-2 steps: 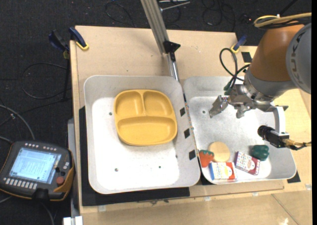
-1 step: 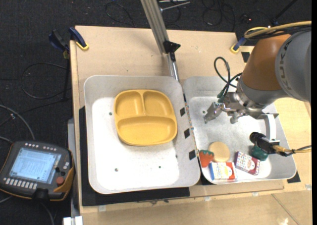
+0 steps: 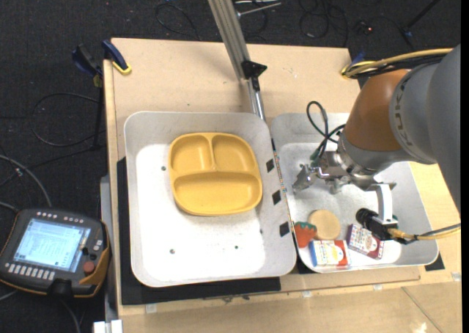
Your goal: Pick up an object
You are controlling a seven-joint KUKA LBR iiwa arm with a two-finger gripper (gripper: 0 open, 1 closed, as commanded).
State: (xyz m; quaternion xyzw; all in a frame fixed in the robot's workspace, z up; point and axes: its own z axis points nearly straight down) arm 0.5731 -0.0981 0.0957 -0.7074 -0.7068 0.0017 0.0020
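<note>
Overhead slanted view of a tan table [image 3: 183, 67] bearing two shallow white bins side by side. Left bin [image 3: 146, 251], toward nine o'clock, holds a yellow divided plate [image 3: 215, 173] with three compartments, lying flat near the bin's twelve o'clock half. Right bin [image 3: 418, 210], toward three o'clock, holds a cluster of small objects along its six o'clock edge: a strawberry toy [image 3: 304, 233] at the cluster's nine o'clock end, a round tan cookie [image 3: 325, 222] just beside it, a small red, white and blue carton [image 3: 328, 253] below the cookie, and a red snack packet [image 3: 365, 240] toward three o'clock. Grey arm with an orange band [image 3: 374, 115] reaches in from three o'clock, its gripper [image 3: 322, 175] low inside the right bin, near the cookie's twelve o'clock side. Whether the fingers are open or closed cannot be told; nothing is seen between them. A teach pendant [image 3: 51, 251] rests on the dark floor at eight o'clock.
</note>
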